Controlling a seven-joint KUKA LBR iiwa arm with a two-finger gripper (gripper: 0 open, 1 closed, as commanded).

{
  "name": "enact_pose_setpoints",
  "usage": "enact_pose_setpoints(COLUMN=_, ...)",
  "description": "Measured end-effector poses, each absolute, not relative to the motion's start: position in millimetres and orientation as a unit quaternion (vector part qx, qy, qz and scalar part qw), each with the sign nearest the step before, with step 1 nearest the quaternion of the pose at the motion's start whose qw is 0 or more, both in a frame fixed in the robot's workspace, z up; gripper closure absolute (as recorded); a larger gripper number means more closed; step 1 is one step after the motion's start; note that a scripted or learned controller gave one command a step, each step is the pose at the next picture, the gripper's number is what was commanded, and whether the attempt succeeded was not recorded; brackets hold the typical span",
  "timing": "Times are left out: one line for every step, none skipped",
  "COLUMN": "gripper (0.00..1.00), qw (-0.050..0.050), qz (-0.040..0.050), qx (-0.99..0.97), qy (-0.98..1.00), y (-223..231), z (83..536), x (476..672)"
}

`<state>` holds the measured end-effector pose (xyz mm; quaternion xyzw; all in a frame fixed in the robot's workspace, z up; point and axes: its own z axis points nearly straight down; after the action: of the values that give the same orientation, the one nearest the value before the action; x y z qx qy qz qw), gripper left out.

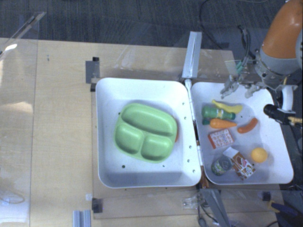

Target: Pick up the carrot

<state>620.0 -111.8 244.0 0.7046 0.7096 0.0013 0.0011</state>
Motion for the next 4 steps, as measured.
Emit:
enact_pose_setpoints(gripper=0.00, qw=0.010, qz=0.0054, qx=0.668, qy=0.744, y=-159, z=126, x=639.9)
enact_pose_setpoints(gripper=0.00, qw=0.006, qz=0.0040, qx=0.670, qy=0.742, y=-161, z=90, x=574.4)
enact_pose_setpoints(gripper=1.00, qw=0.011, qz=0.0070, qx=0.670, qy=0.742, y=-161, z=103, x=578.2)
enact_pose_setpoints(gripper=1.00, qw=0.008, qz=0.0023, qx=0.455, qy=0.890, y=-150, z=92, x=599.3)
